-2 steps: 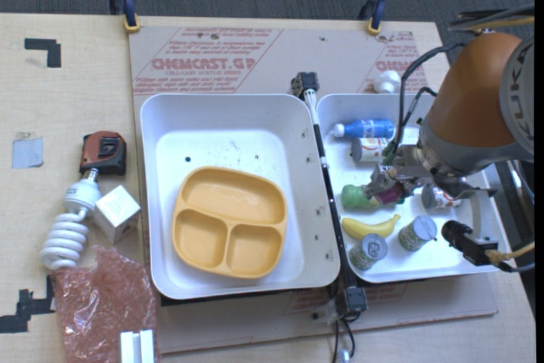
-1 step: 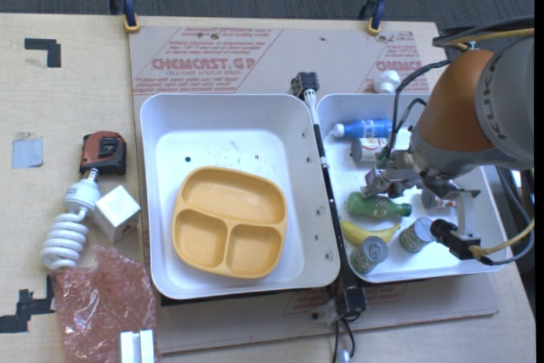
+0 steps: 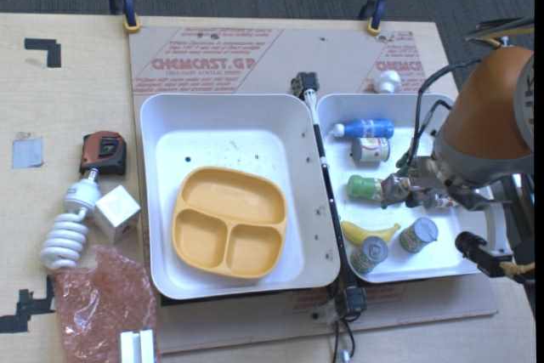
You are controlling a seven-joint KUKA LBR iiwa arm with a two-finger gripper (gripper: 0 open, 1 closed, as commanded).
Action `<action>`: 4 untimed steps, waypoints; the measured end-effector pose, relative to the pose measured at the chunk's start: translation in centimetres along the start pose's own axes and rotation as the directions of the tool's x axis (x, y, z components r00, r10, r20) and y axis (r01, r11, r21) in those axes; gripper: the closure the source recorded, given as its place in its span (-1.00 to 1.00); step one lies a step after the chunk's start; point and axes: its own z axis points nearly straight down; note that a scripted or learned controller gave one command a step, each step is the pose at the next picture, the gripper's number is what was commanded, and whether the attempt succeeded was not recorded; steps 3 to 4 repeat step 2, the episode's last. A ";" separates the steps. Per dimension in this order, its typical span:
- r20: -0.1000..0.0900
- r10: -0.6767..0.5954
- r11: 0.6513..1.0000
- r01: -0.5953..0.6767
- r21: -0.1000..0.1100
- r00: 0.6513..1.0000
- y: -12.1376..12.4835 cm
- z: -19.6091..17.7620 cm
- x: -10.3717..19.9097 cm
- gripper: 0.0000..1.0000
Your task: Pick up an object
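Far off to the gripper's left, outside the bins, a coiled light bulb, a white cube and a tape measure lie on the bench, none of them in play. Nearer, but a whole bin away to its left, the left bin holds a yellow divided tray.

The gripper hangs low in the right bin, and its tip is too dark and cluttered to say whether the fingers stand wide or narrow; nothing can be seen held between them.

The likeliest target is the green bottle, which lies just to the gripper's left, touching or nearly so. It lies on its side with its long axis running left to right, pointing roughly at the gripper, so a grasp would probably need the fingers to close across that axis rather than along it.

Beyond the gripper, toward the far wall, sit a small can and a blue bottle, both lying sideways. On the near side lie a banana, a tin beside it, and another tin almost directly under the wrist.
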 end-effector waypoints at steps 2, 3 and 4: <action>0.000 0.000 1.000 0.000 0.002 1.000 4.2 0.0 6.5 1.00; 0.000 0.000 1.000 0.000 0.002 1.000 4.2 0.0 6.5 1.00; 0.000 0.000 1.000 0.000 0.002 1.000 4.2 0.0 6.5 1.00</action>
